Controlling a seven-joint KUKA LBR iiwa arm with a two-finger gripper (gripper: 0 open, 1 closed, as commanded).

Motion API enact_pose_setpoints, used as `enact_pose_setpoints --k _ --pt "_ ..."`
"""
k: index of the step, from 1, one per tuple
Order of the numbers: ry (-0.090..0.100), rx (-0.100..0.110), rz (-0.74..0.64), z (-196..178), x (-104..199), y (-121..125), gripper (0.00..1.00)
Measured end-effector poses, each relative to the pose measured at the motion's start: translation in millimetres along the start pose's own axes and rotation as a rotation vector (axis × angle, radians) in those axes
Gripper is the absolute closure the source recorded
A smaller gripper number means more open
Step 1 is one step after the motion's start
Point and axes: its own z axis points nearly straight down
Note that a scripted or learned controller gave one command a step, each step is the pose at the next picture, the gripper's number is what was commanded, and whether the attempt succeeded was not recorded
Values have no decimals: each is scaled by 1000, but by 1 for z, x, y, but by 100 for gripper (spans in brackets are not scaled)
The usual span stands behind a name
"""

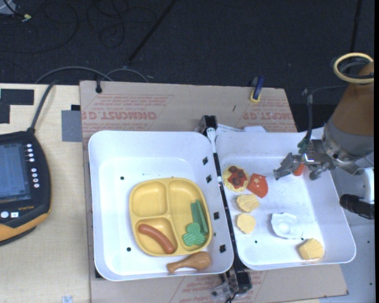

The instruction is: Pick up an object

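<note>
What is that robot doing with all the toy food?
A grey robot arm with an orange band reaches in from the right, and its tool hovers over the right white bin. Below it lie toy foods: a red strawberry piece, a white fried egg and a yellow ridged chunk. The left white bin holds a yellow divided plate with a toy sausage.

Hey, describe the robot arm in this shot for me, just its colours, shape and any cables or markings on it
The arm comes in at the right as a thick rounded column, orange-brown up top with a yellowish ring at its end, then a grey section lower down. The gripper is small, dark grey metal, with a spot of orange-red by its fingers. A thin dark cable runs up beside it. No readable markings show.
</note>
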Motion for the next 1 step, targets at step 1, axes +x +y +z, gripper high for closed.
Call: enact_pose_setpoints --k 1 --pt "1 1 0 -10 -1 0 100"
